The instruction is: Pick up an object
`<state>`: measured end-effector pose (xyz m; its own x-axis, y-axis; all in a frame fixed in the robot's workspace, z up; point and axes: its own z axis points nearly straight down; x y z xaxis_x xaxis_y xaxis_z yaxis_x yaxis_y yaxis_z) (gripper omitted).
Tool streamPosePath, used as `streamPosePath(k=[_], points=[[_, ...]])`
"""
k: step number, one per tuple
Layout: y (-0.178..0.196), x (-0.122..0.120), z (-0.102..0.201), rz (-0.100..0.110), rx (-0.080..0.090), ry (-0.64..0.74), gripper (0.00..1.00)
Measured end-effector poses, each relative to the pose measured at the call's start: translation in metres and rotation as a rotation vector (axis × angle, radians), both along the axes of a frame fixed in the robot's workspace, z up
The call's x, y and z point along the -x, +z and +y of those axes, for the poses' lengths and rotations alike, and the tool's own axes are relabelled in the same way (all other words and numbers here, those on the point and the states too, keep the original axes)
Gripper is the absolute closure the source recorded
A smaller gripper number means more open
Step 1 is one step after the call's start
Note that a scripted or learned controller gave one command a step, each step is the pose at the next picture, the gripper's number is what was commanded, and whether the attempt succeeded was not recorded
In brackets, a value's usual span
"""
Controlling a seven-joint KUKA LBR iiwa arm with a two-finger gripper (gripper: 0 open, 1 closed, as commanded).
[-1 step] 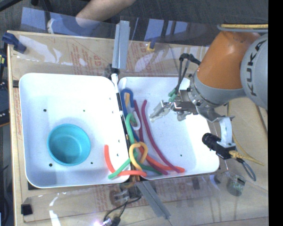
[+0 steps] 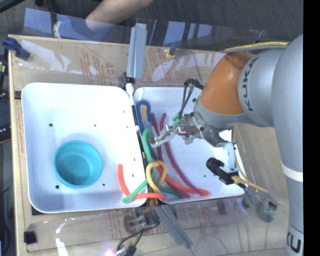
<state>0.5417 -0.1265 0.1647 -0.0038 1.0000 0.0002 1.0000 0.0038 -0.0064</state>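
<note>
While the arm [image 2: 256, 84] reaches in from the right over the right bin [image 2: 202, 97], the camera view puts its gripper [image 2: 161, 139] low at that bin's left side, just beside a tangle of flexible cords [image 2: 165, 164]: blue, green, maroon, with an orange loop [image 2: 156, 176] near the front edge. Finger state: cannot tell, as the tips blur into the cords. Nothing visibly between them. Some cords spill over the divider into the left bin [image 2: 69, 105], where a blue bowl [image 2: 78, 163] sits well apart. Judgement: descent toward the cords. To do it well, centre over one strand, close fully, and lift slowly, since tangled neighbours may drag.
</note>
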Motion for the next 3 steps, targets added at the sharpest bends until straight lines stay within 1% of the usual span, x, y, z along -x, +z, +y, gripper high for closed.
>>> streamPosePath(k=[1,2,3], points=[[-0.067,-0.011,0.01,-0.018,0.017,0.188,0.0],[-0.058,-0.01,0.013,-0.013,0.011,0.195,1.0],[0.05,-0.087,0.047,-0.004,-0.001,0.702,1.0]])
